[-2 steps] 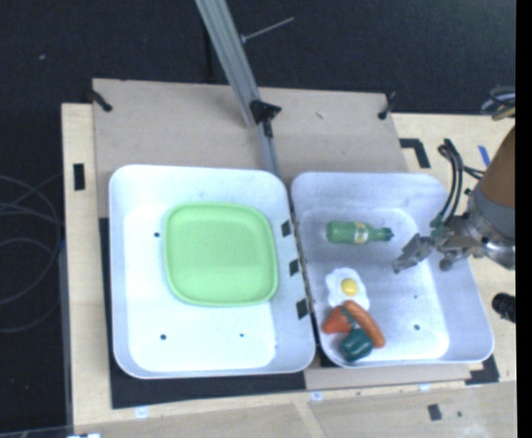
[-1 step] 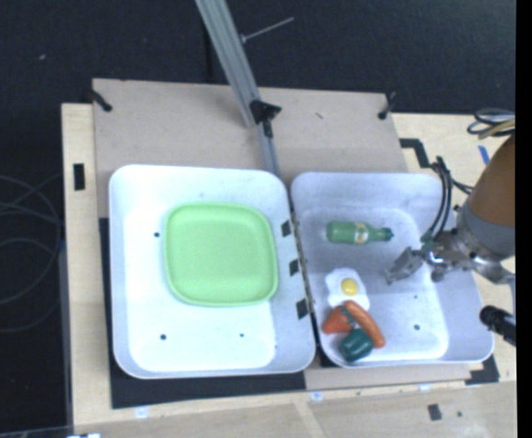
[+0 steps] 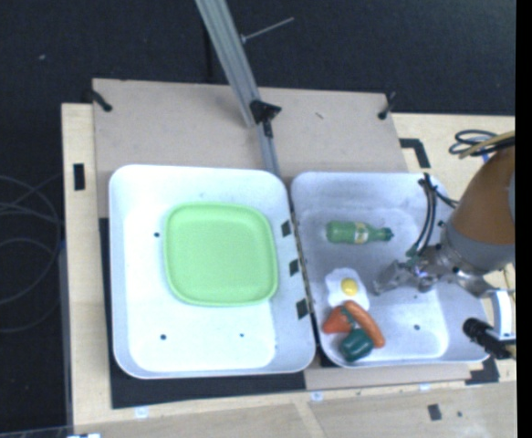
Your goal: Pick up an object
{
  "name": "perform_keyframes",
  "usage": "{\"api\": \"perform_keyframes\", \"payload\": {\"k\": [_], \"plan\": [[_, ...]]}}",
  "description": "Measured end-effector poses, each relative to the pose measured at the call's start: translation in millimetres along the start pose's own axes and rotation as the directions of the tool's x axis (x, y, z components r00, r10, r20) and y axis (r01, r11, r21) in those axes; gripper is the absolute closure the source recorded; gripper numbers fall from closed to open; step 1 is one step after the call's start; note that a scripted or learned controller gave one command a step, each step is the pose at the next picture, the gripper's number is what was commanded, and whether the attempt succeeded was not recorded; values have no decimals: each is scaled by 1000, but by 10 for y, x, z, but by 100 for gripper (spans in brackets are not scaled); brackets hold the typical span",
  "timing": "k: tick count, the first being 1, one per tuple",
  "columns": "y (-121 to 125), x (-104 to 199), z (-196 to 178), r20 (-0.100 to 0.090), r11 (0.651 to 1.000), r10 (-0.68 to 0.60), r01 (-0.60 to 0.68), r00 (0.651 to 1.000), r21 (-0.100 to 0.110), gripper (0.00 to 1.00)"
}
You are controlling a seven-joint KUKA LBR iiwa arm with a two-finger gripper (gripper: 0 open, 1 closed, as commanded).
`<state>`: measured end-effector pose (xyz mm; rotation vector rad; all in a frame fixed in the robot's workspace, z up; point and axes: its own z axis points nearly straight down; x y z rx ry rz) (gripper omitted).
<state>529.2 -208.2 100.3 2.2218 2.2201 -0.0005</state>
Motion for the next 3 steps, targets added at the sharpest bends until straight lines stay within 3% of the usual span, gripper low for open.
{"api": "perform_keyframes", "payload": {"k": [1, 3], "plan": [[11, -3, -121, 0, 1000, 1, -1, 1000, -4, 100], [184, 66, -1105, 1, 1000, -1, 1, 1000, -4, 100]]}}
